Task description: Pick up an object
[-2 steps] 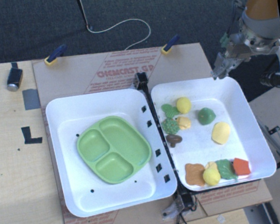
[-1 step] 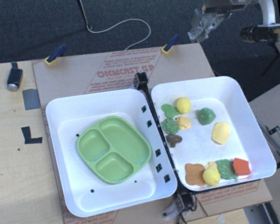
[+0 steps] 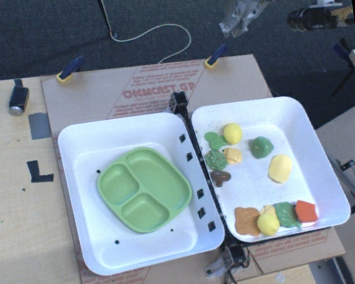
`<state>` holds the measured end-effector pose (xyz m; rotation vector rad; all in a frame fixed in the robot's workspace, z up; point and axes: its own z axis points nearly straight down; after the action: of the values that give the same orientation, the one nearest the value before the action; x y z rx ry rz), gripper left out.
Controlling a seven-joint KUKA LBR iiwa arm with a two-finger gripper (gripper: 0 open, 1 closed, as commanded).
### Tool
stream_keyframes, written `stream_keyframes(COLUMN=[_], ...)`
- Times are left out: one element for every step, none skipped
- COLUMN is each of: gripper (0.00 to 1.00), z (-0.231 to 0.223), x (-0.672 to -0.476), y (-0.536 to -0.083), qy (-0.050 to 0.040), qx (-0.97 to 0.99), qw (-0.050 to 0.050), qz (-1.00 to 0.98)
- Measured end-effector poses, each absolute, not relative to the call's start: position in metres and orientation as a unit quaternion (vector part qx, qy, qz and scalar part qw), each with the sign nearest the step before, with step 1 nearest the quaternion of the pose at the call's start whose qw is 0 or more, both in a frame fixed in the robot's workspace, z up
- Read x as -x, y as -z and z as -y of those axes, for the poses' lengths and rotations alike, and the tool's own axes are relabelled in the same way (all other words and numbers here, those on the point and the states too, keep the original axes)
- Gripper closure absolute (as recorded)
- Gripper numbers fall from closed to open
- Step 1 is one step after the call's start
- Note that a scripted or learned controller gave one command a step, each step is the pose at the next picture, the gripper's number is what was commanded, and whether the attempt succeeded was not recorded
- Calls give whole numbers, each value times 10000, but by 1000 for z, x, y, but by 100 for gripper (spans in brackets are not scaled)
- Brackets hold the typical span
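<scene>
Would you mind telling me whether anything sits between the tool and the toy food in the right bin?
Nothing visible does. The tool hangs above the bench beyond the right bin, and open space separates it from the toy food lying uncovered inside.

The arm comes in at the top right corner, high and well back from the bench. Its wrist is tilted, so the gripper (image 3: pixel 234 25) slants down and to the left. The fingers are too small and blurred to read as open or closed, and nothing is seen between them
</scene>
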<state>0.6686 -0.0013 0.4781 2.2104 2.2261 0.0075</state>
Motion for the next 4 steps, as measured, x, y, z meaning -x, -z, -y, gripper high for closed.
stream_keyframes(gripper=[100,100,100,100], z=[-71,-152,-229,-234], x=[-668,-623,-603,-560], y=[-539,-479,-538,-493], qy=[-31,25,-27,28], qx=[-7040,-7035,-7034,-7057], qw=[15,-31,-1,-15], qz=[-7102,-7107,-7108,-7085])
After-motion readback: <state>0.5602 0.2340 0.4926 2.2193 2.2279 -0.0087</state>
